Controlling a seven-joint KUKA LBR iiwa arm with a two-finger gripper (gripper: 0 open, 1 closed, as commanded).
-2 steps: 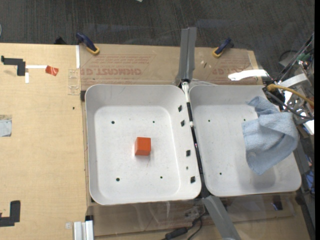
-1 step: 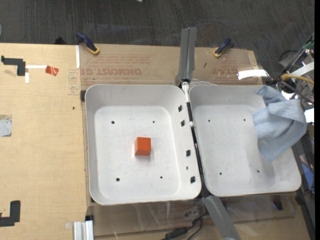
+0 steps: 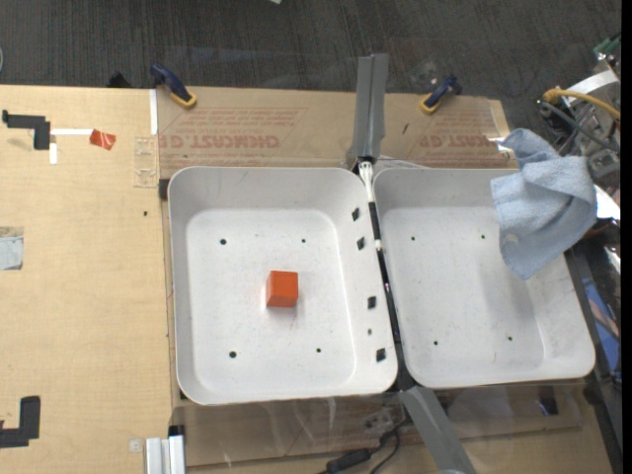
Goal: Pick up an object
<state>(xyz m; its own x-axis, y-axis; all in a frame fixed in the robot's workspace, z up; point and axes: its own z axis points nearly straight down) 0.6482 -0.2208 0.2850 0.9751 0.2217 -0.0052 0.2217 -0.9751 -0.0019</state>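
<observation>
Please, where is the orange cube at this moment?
The orange cube lies on the floor of the left white bin, near its middle, far from the blue cloth over the right bin's edge.

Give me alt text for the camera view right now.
An orange block sits alone near the middle of the left white bin. A blue cloth drapes over the upper right rim of the right white bin.

Bright, even overhead light, soft shadows inside the white bins (image 3: 188, 294), mild glare on their rims, focus sharp throughout.
</observation>
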